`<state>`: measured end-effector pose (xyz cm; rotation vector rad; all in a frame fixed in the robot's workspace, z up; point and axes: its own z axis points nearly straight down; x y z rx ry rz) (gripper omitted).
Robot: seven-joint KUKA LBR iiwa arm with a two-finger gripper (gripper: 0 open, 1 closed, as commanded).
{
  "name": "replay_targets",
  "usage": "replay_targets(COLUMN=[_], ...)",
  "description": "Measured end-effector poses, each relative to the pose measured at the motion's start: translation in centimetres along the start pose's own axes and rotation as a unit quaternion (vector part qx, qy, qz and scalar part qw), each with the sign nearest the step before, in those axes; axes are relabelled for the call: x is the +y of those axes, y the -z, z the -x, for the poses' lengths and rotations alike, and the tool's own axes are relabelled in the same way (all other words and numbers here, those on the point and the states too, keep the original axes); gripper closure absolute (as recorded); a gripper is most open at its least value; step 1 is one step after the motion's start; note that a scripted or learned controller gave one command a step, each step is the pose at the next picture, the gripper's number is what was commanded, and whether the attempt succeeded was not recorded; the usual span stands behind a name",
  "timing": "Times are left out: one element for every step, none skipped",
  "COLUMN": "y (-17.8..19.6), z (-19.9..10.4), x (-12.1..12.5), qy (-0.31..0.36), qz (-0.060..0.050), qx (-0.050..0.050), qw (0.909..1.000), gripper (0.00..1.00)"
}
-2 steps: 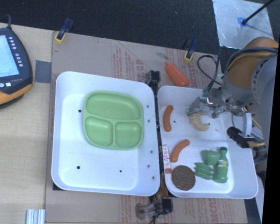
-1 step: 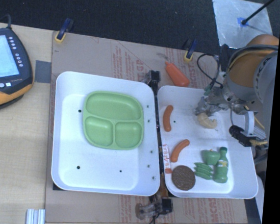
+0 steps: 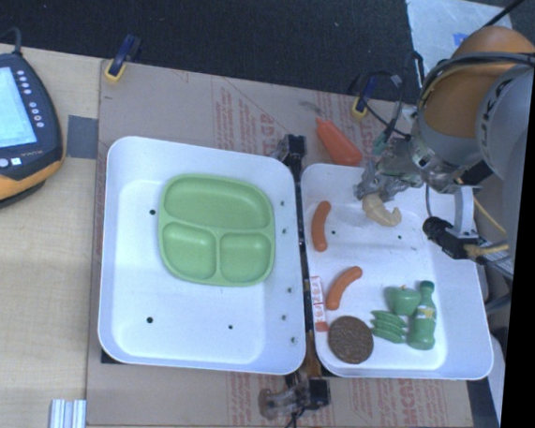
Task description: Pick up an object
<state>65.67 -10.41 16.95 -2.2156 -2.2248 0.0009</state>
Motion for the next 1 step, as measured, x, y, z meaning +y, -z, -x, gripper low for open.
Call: replay_targets(y=[2.23], z=[-7.47], x=[-2.74], qy=[0.001], qz=[-0.002], qx=[0.000], qw=[1.0000], gripper=[1.00])
